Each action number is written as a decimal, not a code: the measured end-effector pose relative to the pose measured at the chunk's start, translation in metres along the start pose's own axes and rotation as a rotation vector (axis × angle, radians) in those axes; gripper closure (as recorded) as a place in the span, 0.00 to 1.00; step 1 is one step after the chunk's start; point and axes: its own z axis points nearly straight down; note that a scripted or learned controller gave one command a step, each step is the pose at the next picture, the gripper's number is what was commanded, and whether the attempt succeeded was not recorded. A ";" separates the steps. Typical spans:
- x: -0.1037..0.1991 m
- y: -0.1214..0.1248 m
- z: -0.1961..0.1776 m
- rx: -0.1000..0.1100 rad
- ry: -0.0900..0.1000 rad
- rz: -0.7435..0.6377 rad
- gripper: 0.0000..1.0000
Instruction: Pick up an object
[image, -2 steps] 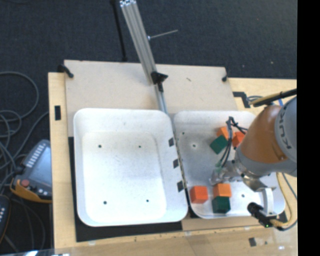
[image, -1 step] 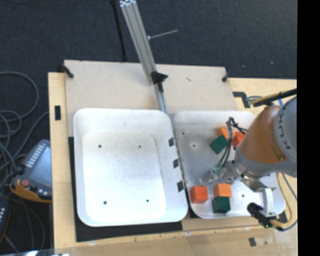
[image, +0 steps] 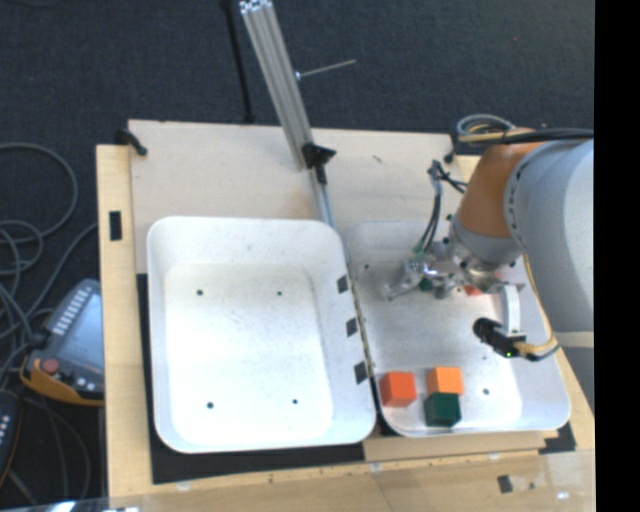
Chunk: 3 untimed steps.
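Pick-up task at an early stage, seen from above the surface. Nothing has been lifted: three small cubes rest on the floor of the right-hand shallow white plastic bin, near its front edge. The small red-orange cube lies at the front-left of that bin; the small lighter orange cube sits just beside it, toward the arm's side; the small dark green cube lies in front of the lighter orange cube, apparently touching it. The grey arm's claw hangs over the middle-rear of the same bin, well apart from all three cubes and behind them. Whether the claw is apart or together cannot be told at this scale, and no cube appears within it. The left-hand shallow white plastic bin adjoins the right bin. Remaining, by judgement: bring the claw forward over one cube, descend, close, and raise it.
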 end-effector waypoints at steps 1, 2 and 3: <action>-0.021 0.043 0.005 0.085 0.017 0.020 0.00; -0.023 0.041 -0.004 0.085 0.012 0.012 1.00; -0.041 0.054 -0.051 0.019 0.002 0.005 1.00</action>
